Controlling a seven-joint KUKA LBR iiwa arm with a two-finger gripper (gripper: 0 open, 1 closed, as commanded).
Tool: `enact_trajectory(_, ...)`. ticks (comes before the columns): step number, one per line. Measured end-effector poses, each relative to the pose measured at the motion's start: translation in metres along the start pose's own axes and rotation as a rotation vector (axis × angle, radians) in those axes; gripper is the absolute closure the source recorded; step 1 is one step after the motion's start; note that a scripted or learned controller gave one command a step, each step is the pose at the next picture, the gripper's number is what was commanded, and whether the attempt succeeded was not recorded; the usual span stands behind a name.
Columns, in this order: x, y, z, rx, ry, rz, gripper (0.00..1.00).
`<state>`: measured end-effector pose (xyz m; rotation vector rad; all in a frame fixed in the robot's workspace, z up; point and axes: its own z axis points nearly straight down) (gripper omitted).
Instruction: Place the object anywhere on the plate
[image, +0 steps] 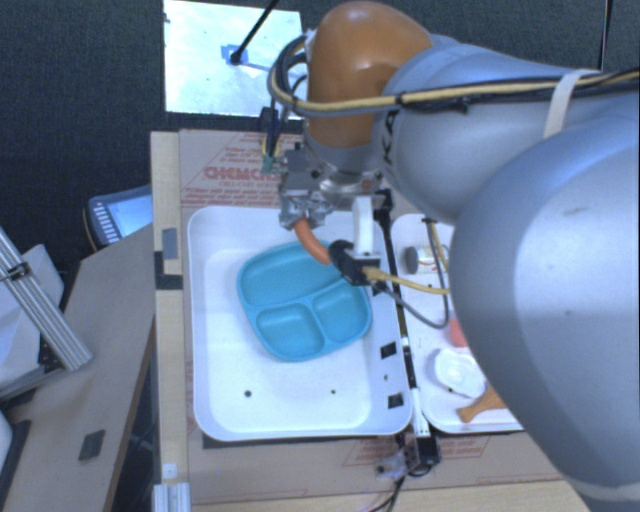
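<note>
An orange carrot (311, 241) is gripped in the claw (300, 222), suspended over the blue plate's (300, 310) upper edge, mid-frame, left bin (215, 330).

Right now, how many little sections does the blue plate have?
3 can be seen. The blue plate has one big section toward the far side and two smaller ones side by side nearer the camera. The end effector hides a bit of its far rim.

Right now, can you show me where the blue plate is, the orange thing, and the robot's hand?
blue plate (300, 312), camera view, on its middle divider.
orange thing (311, 241), camera view, on its middle, above the plate's far rim.
gripper (303, 222), camera view, at its tip where the orange thing emerges.
</note>
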<state>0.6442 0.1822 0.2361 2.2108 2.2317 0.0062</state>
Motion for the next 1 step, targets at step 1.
enact_trajectory(1,-0.0037,0.0001,0.0002,0.001,-0.002,0.004,0.00)
